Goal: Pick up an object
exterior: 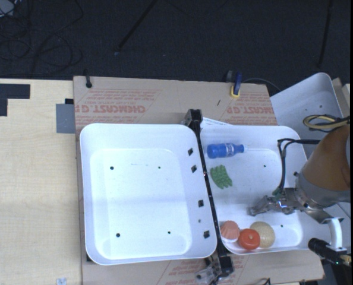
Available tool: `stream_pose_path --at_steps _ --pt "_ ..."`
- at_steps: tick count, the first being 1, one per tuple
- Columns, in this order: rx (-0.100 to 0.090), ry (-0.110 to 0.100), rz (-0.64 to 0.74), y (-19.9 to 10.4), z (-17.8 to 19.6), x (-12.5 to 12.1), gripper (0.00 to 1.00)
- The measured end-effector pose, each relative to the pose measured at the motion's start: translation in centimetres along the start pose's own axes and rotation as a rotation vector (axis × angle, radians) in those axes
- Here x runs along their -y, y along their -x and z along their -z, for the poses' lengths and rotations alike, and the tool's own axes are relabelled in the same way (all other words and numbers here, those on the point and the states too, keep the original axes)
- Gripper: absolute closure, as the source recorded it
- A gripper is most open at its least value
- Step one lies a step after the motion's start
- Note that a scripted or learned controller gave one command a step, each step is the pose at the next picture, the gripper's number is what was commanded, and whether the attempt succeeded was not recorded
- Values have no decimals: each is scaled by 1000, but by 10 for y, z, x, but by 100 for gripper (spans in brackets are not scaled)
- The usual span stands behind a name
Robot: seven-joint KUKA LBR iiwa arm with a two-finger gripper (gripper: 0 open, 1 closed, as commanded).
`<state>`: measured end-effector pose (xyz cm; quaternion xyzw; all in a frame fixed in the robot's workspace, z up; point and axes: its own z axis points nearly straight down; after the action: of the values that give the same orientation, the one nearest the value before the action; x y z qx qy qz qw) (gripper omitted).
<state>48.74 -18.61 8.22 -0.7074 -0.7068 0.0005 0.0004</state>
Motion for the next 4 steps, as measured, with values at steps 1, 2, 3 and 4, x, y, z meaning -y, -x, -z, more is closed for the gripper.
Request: stream_pose_path --at_steps 1,2,3,4 --pt "1 1 -1 29 49 12 0" --pt "0 3 2 28 90 12 0" --pt "-1 -1 0 28 98 12 100" --pt "1 4 2 28 150 11 100"
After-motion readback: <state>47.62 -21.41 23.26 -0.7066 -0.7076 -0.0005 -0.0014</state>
